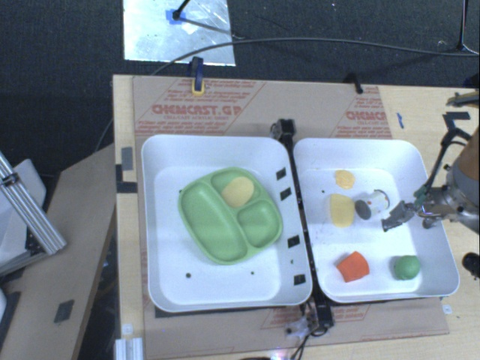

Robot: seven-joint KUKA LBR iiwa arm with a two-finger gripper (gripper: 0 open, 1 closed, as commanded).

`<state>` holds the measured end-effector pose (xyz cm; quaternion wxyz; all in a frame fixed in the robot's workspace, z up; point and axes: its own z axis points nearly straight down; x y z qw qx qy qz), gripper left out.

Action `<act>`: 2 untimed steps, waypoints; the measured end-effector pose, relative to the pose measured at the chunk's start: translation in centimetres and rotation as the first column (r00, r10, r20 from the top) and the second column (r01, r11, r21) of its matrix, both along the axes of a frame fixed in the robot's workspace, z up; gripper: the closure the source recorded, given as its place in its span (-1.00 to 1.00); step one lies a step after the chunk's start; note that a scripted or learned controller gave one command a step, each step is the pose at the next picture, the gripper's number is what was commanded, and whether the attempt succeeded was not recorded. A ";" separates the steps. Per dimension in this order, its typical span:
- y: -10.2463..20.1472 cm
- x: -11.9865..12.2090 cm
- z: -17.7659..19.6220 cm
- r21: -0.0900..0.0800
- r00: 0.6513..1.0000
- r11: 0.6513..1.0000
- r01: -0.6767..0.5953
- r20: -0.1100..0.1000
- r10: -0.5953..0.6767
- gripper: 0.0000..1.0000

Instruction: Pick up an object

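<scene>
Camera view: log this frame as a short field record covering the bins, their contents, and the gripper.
left bin: green divided plate, a yellow item in its upper compartment
right bin: small yellow piece, pale yellow block, grey-and-white cylinder, orange block, green ball
gripper: over the right bin, beside the cylinder, nothing seen held
pick: not yet done

Tray (217, 231) in left bin (161, 201) (five objects fill the right bin (420, 163)).
</scene>
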<state>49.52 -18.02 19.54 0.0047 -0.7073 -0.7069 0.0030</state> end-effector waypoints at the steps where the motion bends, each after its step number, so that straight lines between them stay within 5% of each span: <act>1: 0.1 0.3 0.6 -0.003 1.000 1.000 -0.004 0.012 0.004 -1.00; 2: 1.0 0.8 -4.8 -0.001 1.000 1.000 -0.003 0.009 0.003 -1.00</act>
